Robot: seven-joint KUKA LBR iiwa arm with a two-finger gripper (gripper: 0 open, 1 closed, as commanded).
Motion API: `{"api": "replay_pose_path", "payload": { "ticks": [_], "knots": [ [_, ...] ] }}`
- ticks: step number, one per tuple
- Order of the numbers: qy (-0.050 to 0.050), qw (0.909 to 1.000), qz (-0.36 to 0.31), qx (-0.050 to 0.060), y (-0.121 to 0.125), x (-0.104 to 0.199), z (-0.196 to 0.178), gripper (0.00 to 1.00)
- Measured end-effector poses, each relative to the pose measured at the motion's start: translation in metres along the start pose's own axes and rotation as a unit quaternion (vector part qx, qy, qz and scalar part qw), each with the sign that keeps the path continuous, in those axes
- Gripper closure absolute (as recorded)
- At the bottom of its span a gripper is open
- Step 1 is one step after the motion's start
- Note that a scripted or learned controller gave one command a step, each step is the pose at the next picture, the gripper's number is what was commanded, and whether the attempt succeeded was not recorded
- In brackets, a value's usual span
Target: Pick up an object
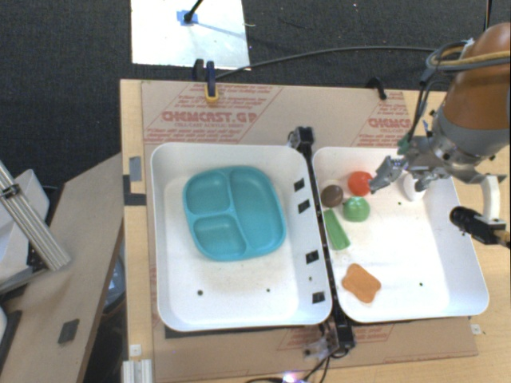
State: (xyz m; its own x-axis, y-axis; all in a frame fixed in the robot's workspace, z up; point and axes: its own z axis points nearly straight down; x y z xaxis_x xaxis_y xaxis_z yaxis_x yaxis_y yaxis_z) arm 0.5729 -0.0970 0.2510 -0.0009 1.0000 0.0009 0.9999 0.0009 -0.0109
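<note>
While its gripper [404,177] hangs spread and holding nothing beside the red ball [359,183] in the right bin [447,294], the arm appears mid-approach, next needing to descend and close.

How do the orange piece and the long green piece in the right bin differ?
The orange piece is a broad, flattish slab; the long green piece is narrow and stretched out. The orange piece lies near the right bin's front, apart from the rest; the long green piece lies further back along the divider, close under the round green ball. Both lie flat on the bin floor, away from the gripper.
</note>
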Motion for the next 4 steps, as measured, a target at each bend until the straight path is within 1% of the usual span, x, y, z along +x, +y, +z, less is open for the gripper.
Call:
{"api": "replay_pose_path", "payload": {
  "ticks": [1, 2, 3, 4],
  "knots": [
    [-0.001, 1.0000, -0.001, -0.006, 0.002, 0.000, -0.007, 0.00],
    [0.000, 1.0000, 0.000, -0.005, 0.000, 0.009, 0.040, 0.00],
    [0.000, 1.0000, 0.000, -0.005, -0.001, -0.001, 0.094, 0.00],
    [0.000, 1.0000, -0.002, -0.004, 0.004, 0.008, 0.145, 0.00]
  ]
}}
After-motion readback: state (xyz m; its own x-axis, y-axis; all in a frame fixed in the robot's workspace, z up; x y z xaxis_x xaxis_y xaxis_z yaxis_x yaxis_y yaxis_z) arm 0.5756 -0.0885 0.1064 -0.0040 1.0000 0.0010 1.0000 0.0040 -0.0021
